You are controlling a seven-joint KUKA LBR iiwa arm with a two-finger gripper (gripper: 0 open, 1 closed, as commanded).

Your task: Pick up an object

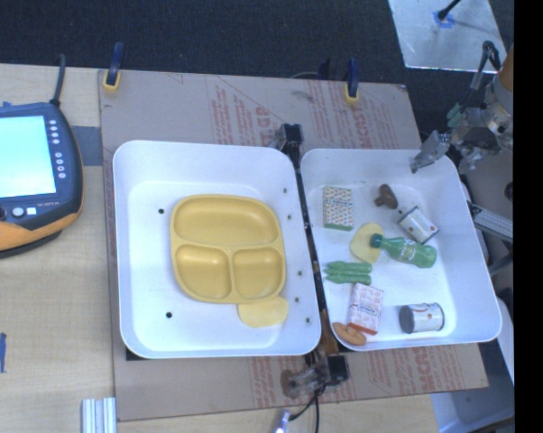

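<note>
Two shallow white bins stood side by side on the worktop (37, 332): the left bin (136, 269) and the right bin (465, 242). The left held one yellow divided tray (226, 246) and one flat yellow piece (263, 312). The right held eight small things: one patterned packet (338, 207), one brown lump (386, 196), one green bottle (407, 251), one green pod-shaped toy (348, 271), one red-and-white carton (365, 307), two small cans (417, 225) (421, 317), and one orange piece (349, 335). Two blue clamps (114, 66) (351, 78) gripped the board, and one handheld screen pendant (23, 174) lay to the left.
</note>
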